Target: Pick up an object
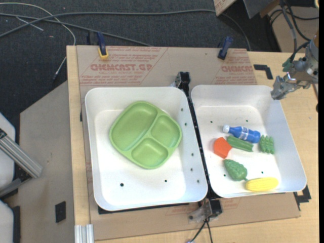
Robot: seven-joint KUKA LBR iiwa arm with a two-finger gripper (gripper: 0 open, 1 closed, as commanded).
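Yellow corn (261, 184): nearest the camera, at the front edge of the right bin (283, 120); long axis runs left to right, almost level with the bin's front wall; lies flat
Green leafy piece (235, 170): just left of and behind the corn, close to it; long axis slants from rear left to front right
Orange block (221, 148): behind the leafy piece, near the middle of the right bin; a squat shape, no clear long axis
Green pod (240, 145): just right of the orange block, seemingly touching it; long axis slants from rear left down to front right
Blue bottle (243, 133): directly behind the pod; lies on its side, white cap pointing left, base to the right
Small green cluster (267, 145): at the right end of the pod and bottle; stands apart from the corn
Left bin (96, 135): holds a green divided plate (146, 134), turned at an angle; three compartments visible
Gripper (280, 90): over the right bin's rear right corner, well apart from the toys; nothing seen between its fingers; how far apart they stand cannot be told
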